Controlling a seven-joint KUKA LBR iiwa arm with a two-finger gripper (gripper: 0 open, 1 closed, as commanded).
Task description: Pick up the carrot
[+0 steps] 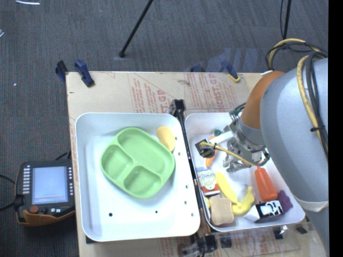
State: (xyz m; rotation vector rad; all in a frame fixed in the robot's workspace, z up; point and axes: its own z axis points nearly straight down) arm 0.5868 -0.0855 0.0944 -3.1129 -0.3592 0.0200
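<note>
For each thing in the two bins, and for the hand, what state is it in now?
carrot: lying in the right bin, not lifted.
banana: lying flat beside the carrot.
bread slice: lying flat near the front wall.
green plate: right side up in the left bin.
yellow piece: resting against the plate's rim.
hand: low in the right bin; grip unclear.

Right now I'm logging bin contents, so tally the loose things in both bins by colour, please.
Green: 1, the divided plate
Yellow: 2, the lemon-like piece and the banana
Orange-red: 1, the carrot
Tan: 1, the bread slice
Purple: 1, the small piece
Printed packs: 2, carton and black-and-white box
Total: 8
</note>
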